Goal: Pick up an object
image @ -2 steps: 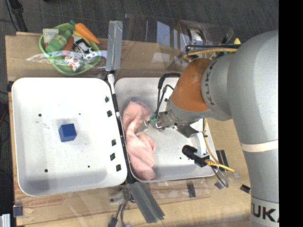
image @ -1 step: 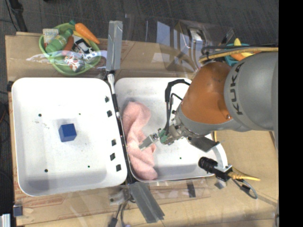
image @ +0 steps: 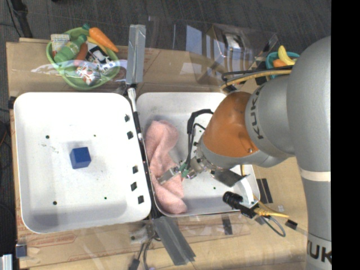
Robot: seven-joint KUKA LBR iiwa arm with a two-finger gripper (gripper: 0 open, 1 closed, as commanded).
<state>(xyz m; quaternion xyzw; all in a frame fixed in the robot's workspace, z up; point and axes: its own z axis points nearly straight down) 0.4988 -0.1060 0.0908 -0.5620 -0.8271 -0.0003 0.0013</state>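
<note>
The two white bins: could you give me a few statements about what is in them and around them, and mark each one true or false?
1. A blue cube lies in the left bin. True.
2. The pink cloth lies in the left bin. False: it is in the right bin, along its left wall.
3. The gripper is over the pink cloth. True.
4. The green bowl sits inside the right bin. False: it stands on the bench beyond the left bin.

Soft pink cloth, glossy white plastic bins, matt blue cube.
</note>
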